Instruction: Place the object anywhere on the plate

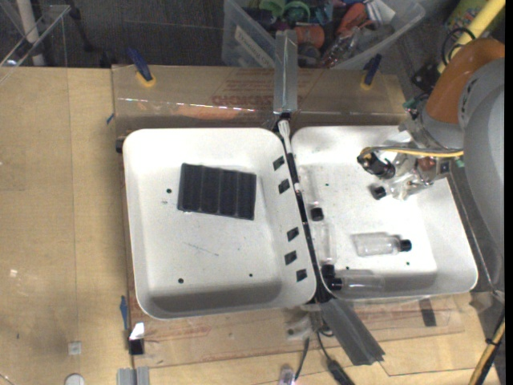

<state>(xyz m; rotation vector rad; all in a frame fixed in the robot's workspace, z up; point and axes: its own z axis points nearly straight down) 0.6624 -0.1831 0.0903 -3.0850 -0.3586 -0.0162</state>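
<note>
A black ribbed rectangular plate (216, 191) lies flat in the left bin (152, 279), a little above its middle. A small clear bottle with a black cap (381, 245) lies on its side in the right bin (449, 255), towards the front. My gripper (394, 183) hangs over the back half of the right bin, above and apart from the bottle, reaching in from the right. Nothing shows between it and the bin floor.
A second clear tube with a black end (346, 280) lies against the right bin's front-left wall. A small dark piece (316, 212) sits near the divider (290, 207) between the bins. A crate of colourful toys (321, 10) stands behind the bench.
</note>
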